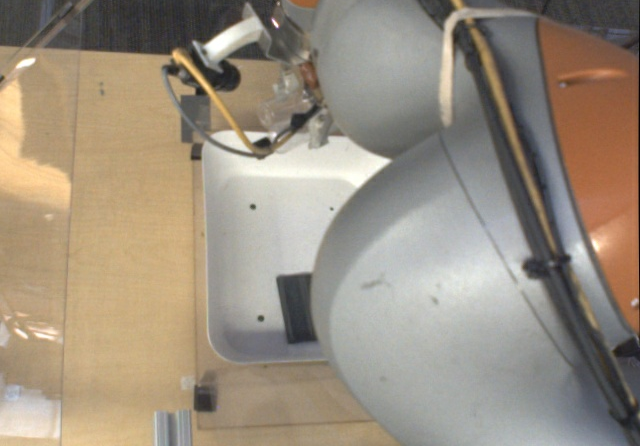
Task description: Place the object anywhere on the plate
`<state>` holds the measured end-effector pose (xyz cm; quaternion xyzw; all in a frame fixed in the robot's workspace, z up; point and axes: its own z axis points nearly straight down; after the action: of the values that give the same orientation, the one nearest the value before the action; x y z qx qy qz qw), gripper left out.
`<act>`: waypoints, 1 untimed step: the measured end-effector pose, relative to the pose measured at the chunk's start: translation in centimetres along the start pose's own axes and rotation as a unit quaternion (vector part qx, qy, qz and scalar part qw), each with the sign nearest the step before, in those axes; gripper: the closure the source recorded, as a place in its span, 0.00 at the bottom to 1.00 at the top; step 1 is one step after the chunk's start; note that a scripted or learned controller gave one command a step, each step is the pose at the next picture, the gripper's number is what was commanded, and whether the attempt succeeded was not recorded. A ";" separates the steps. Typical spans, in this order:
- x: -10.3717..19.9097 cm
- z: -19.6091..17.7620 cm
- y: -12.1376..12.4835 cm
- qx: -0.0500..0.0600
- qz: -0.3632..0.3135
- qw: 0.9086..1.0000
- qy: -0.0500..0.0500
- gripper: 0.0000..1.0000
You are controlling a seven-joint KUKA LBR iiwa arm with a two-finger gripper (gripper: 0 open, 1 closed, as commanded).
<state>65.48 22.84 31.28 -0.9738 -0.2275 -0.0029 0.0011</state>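
A dark grey flat rectangular object [296, 307] lies on the floor of the white bin [240, 234], near its front edge and partly behind the arm's bulk. My gripper [288, 106] hangs over the bin's far rim, well away from the dark object, with cables looping around it. The big grey arm link [440, 264] covers the right half of the view and hides most of the bin.
A yellow and black cable loop [215, 104] dangles over the bin's far-left corner beside a small dark bracket [192, 119]. Bare wooden bench [100, 234] stretches to the left. A small dark block [204, 396] and a metal piece [172, 426] sit by the front edge.
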 end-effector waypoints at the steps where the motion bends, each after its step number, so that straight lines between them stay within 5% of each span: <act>1: 0.5 -12.3 -0.4 -0.001 0.069 0.998 0.001 1.00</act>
<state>65.73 23.39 43.62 -0.9872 -0.1596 -0.0042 0.0007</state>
